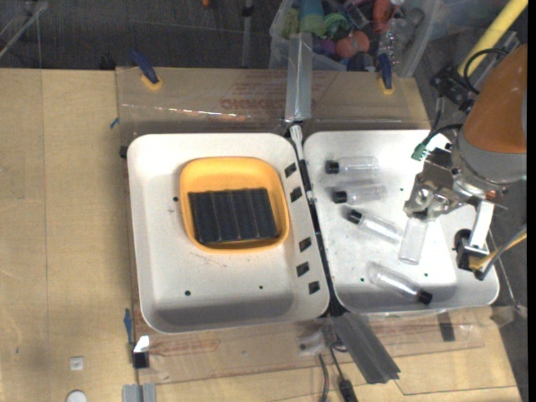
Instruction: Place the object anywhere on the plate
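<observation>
Overhead, the gripper (429, 201) hovers in the right bin (394, 145), whether spread or pressed together I cannot tell. Beneath it a clear vial (412, 241) stands nearly upright lengthwise, other black-capped vials (352, 167) scattered around. Well apart, the left bin (159, 224) holds an orange plate (230, 170) bearing a dark ribbed slab (232, 214).

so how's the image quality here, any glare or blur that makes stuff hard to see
In the camera view, light is even and soft; the clear vials nearly vanish against the right bin, only their dark caps standing out. The gripper looks soft and cluttered. The orange plate in the left bin is crisp, faint sheen on its rim.
</observation>
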`<state>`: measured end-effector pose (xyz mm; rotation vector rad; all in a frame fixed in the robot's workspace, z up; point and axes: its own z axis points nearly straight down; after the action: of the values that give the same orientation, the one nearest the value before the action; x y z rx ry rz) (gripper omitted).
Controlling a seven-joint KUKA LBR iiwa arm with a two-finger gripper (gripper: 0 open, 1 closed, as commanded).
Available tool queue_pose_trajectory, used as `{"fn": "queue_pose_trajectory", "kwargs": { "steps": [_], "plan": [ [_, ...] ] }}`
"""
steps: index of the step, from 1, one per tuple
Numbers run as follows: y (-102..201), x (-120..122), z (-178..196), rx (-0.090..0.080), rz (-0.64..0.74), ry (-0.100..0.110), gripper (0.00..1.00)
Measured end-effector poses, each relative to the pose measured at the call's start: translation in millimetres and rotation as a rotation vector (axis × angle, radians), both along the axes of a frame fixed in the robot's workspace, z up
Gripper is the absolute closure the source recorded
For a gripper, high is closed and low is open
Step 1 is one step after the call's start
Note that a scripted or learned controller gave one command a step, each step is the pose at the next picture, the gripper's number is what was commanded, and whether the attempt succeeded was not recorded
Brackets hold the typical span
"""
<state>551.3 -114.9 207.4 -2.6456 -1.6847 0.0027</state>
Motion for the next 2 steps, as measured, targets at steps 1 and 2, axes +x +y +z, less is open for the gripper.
{"fn": "queue_pose_trajectory", "kwargs": {
  "steps": [1, 2],
  "plan": [
    [5, 72, -10, -0.004, 0.067, -0.003, 1.00],
    [-53, 116, 25, -0.005, -0.154, -0.004, 1.00]
  ]
}}
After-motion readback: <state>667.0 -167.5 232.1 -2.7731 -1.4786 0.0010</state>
